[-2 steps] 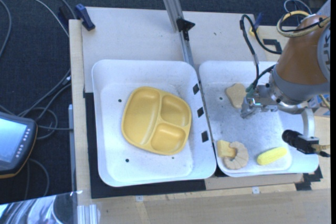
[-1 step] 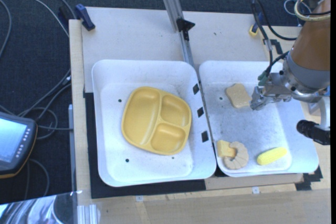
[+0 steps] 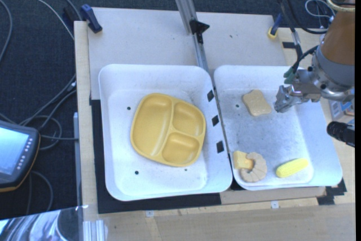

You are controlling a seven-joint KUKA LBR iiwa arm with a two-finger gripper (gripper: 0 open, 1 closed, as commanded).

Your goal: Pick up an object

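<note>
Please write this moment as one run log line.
gripper: above right bin, beside bread slice | holding: nothing seen | corn: near front | yellow tray: left bin

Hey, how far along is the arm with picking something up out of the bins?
Early on. Done: the gripper is in over the right bin, right beside the tan bread-like piece. In hand: nothing visible between its fingers. Left: grasp and lift an item. That piece, the corn cob and the round piece all lie on the bin floor, and the yellow tray sits in the left bin.
</note>
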